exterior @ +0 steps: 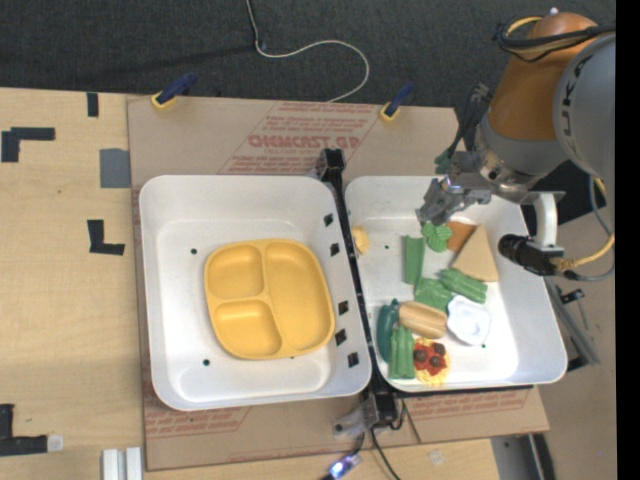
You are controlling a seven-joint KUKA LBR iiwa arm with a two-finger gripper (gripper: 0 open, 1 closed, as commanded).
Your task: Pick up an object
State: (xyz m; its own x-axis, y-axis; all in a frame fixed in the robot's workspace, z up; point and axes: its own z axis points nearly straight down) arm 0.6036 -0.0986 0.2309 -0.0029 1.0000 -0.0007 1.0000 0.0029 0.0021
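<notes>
Green toy (436, 235) just under the gripper (440, 211), touching its tips; whether clamped or loose, impossible to tell. Tan wedge (478, 258) just beside, to the right and below. Green stick (413, 258) below-left. Right bin (535, 368) beneath. Yellow divided plate (268, 298) well off left, in the left bin (160, 268).

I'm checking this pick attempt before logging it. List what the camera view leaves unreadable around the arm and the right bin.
- Pincer: blurred and seen from above, so whether it grips the small green piece below it is unclear.
- Tan wedge: its upper corner is hidden under the arm.
- Food pile: items overlap; lower ones partly covered.
- Arm: cut off by the top-right edge.
</notes>
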